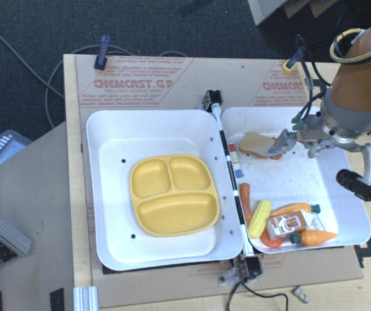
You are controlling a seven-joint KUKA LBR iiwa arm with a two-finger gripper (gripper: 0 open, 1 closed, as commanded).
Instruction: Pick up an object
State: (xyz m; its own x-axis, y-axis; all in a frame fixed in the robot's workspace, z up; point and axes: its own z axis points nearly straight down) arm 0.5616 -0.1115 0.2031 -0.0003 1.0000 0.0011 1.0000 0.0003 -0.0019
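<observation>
Toy food crowds the near corner of the right bin [340, 173]: a corn cob [259, 218], a packet [290, 225] and a carrot [314, 237]. Farther back in that bin lies a tan, sandwich-like piece [256, 145], long axis running roughly across the bin. The gripper [281, 145] sits at that piece's right end, seemingly touching it; whether it is released or clenched I cannot tell, so no grasp is evident.
</observation>
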